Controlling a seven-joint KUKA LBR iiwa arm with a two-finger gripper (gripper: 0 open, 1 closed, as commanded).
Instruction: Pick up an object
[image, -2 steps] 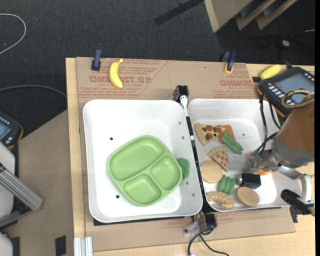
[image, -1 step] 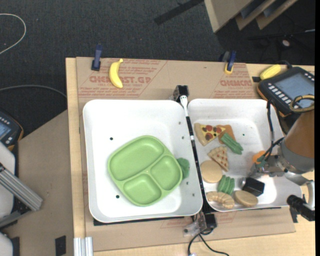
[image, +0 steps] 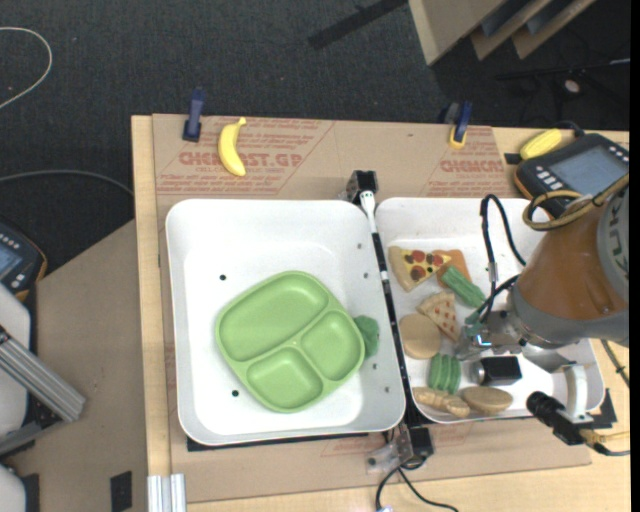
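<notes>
Two white bins side by side; right bin (image: 560, 415) crowded with toy food, left bin (image: 190, 300) bearing a green divided plate (image: 290, 340). Gripper (image: 478, 342) low over the right bin's middle, its state impossible to tell. Nearest candidate a tan wedge (image: 440, 312) just to its left, long axis running far-left to near-right; pizza slice (image: 425, 265) farther off, green pod (image: 445, 373) nearer. On the cardboard, red print partly readable as "CHICKAST.G.B". Yellow banana (image: 232, 145) far left.
</notes>
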